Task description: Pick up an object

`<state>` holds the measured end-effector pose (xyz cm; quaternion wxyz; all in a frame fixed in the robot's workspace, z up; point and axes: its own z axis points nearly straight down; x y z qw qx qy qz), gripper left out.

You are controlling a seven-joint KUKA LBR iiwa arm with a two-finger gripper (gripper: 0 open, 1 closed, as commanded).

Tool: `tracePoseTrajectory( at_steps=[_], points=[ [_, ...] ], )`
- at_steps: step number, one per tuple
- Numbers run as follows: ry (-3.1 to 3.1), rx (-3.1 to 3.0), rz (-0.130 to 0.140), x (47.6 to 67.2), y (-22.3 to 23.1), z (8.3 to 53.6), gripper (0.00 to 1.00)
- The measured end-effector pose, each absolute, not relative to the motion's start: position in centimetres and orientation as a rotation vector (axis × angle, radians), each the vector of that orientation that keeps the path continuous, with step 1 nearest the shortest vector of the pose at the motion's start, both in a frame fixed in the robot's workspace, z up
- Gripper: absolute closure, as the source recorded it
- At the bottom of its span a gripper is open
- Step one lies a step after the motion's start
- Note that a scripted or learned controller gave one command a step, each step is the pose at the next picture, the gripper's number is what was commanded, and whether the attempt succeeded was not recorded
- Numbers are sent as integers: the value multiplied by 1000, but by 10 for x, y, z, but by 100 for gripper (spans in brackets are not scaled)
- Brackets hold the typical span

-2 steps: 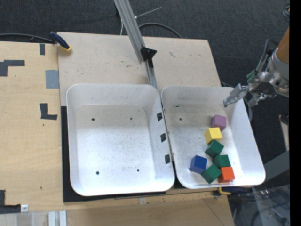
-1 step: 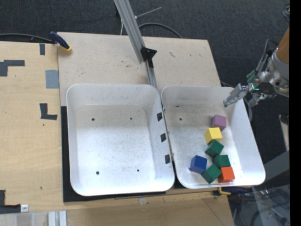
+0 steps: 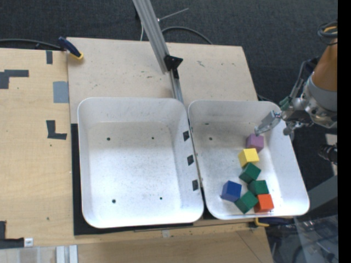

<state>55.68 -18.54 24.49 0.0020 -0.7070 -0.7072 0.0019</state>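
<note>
Over the right bin the claw (spread unclear) hangs just above a purple block

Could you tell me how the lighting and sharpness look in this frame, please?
Camera view: lighting is even and soft, with faint shadows inside the right bin; the blocks, such as the yellow block, are slightly soft-edged; the gripper is blurred, its fingers indistinct; no strong glare on the left bin.

Two white bins sit side by side. The right bin holds blocks toward five o'clock: purple block, yellow block, green ones, blue block, orange block. The gripper hangs just above the purple block, at its one o'clock.
</note>
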Motion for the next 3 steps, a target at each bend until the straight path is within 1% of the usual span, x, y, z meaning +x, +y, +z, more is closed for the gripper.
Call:
tracePoseTrajectory(
  at_steps=[1,2,3],
  points=[
    [-2220,-2217,6,559,-182,200,0],
    [-2218,-2216,8,563,-186,139,0],
    [-2223,-2218,2,564,-186,153,100]
  ],
)
